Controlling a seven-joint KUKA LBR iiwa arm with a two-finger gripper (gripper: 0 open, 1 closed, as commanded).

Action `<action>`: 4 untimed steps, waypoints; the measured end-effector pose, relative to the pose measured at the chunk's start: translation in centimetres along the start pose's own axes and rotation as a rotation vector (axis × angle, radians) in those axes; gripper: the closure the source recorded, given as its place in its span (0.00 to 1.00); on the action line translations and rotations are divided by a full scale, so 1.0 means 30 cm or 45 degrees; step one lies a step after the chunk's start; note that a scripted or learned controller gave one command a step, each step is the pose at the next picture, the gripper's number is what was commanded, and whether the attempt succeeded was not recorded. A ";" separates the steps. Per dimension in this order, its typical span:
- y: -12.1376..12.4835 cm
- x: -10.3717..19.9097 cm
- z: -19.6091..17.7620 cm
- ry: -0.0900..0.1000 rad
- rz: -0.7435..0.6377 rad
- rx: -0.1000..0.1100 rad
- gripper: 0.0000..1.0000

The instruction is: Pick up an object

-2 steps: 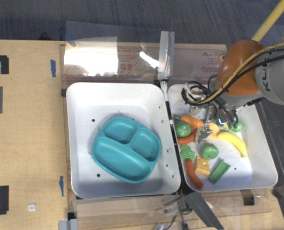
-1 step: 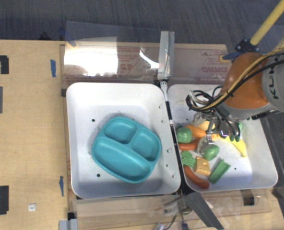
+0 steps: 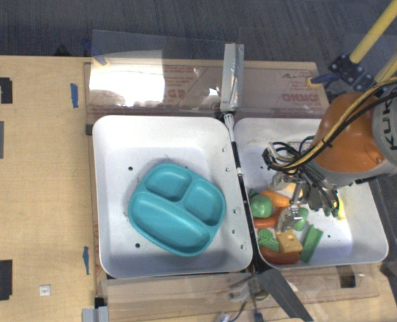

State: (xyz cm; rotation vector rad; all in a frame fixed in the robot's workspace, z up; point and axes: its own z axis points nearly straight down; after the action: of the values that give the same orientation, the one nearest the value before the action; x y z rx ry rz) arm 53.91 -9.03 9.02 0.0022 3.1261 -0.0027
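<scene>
Dark carpet borders a pale wooden desk (image 3: 37, 180) that carries two shallow white bins side by side. At 9 o'clock from the middle, the left bin (image 3: 111, 139) holds a teal divided plate (image 3: 178, 208), lying flat. At 3 o'clock, the right bin (image 3: 366, 240) holds a heap of small toy foods: a green round piece (image 3: 261, 206), an orange carrot-like piece (image 3: 277, 198), a red piece (image 3: 270, 243), a tan block (image 3: 290, 244) and a green stick (image 3: 311, 242), all touching or nearly so.

The tool (image 3: 294, 215) hangs over this heap, at 12 o'clock from the tan block; cables and the wrist hide it, so I cannot tell how it is set.

By their look these toys are light, stiff plastic, smooth and likely slippery, not fragile. The tan block seems the best pick: its flat sides offer parallel faces to pinch. The round pieces would probably roll or squirt out. Crowding is the risk, since neighbours may block one side of the grasp.
</scene>
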 end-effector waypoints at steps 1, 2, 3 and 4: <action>0.003 -0.012 -0.039 -0.014 -0.004 0.002 1.00; -0.260 -0.132 -0.344 0.003 -0.303 0.001 1.00; -0.130 -0.164 -0.003 -0.002 0.066 -0.003 1.00; -0.006 -0.004 0.002 0.007 0.246 -0.002 1.00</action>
State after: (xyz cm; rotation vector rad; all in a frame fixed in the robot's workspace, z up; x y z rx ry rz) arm 54.03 -9.21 8.97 0.3039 3.1164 0.0016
